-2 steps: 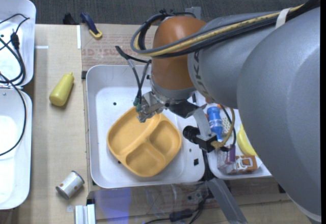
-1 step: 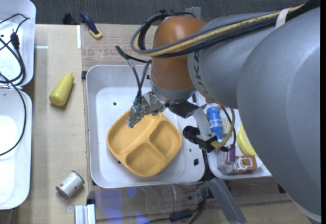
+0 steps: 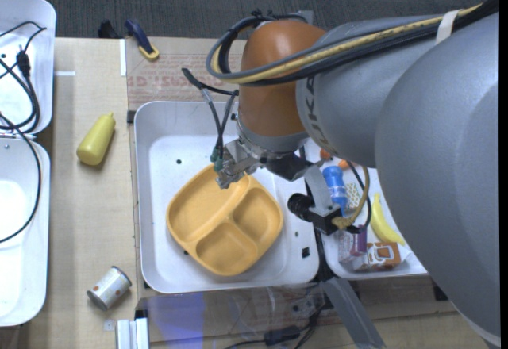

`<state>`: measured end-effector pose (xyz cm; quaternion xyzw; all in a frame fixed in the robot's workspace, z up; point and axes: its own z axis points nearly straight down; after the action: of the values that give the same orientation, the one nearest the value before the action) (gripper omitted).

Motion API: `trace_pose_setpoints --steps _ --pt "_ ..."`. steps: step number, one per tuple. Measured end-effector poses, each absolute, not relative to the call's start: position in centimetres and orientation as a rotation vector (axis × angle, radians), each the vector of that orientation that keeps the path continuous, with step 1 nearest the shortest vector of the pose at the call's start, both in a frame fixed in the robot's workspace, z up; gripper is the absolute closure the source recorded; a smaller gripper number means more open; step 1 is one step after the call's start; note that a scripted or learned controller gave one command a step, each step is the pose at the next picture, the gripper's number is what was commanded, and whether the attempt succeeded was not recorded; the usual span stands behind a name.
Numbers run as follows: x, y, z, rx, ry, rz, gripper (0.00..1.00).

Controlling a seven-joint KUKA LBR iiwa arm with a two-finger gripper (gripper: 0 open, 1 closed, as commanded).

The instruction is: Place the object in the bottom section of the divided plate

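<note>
Divided plate [image 3: 225, 224] showing plain yellow-orange, sitting in a white bin [image 3: 155, 205]. Arm showing grey with an orange band [image 3: 274, 78]. Mustard-yellow bottle [image 3: 96, 139] lying left of frame. Silver can [image 3: 109, 287] with red mark, lower left. Yellow banana [image 3: 384, 220], blue bottle [image 3: 334, 185] at right.

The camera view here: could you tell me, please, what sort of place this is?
Probably a robotics lab bench: a grey arm with an orange band reaches over a shallow white bin holding a yellow divided plastic plate, cables about.

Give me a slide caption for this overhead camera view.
Robot arm's claw over the yellow divided plate in a white bin; mustard bottle on the bench.
</note>
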<state>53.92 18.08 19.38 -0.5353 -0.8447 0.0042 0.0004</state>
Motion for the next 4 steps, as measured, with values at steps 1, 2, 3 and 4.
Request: trace_pose_setpoints --steps 1,2,3,4 --pt "53.1 21.4 9.6 -1.687 -2.650 0.004 1.00" --pt "53.1 21.3 9.6 -1.688 -2.648 0.005 0.00" --pt "59.1 20.9 21.3 -1.916 -2.492 0.004 0.00" --pt "58.1 21.1 17.7 -2.111 -2.326 0.009 0.00"
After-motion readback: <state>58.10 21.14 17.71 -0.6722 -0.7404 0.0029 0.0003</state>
